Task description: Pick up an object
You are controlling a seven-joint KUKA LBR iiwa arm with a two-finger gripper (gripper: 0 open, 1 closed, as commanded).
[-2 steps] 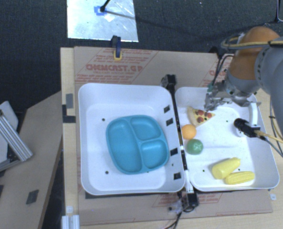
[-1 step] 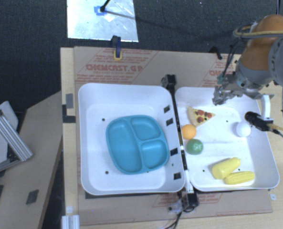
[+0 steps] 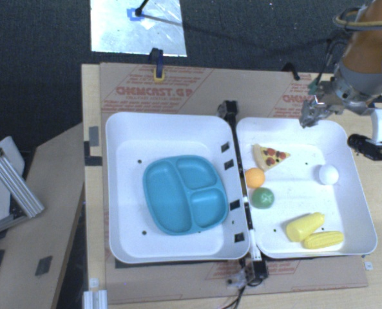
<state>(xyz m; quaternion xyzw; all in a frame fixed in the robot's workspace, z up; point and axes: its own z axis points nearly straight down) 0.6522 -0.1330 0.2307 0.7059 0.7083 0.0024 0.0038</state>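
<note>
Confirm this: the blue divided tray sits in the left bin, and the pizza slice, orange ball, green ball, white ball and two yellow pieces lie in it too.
Not quite. The camera view shows the blue divided tray in the left bin, but the other items lie in the right bin.

Grey arm (image 3: 364, 56) reaching from right, jaws pointed downward

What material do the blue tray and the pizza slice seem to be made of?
The blue tray looks like moulded plastic, smooth and slightly matte: one even colour, with rounded compartment walls. The pizza slice is probably a plastic or rubber toy, judging by its flat, painted-looking toppings; the view leaves this open.
</note>
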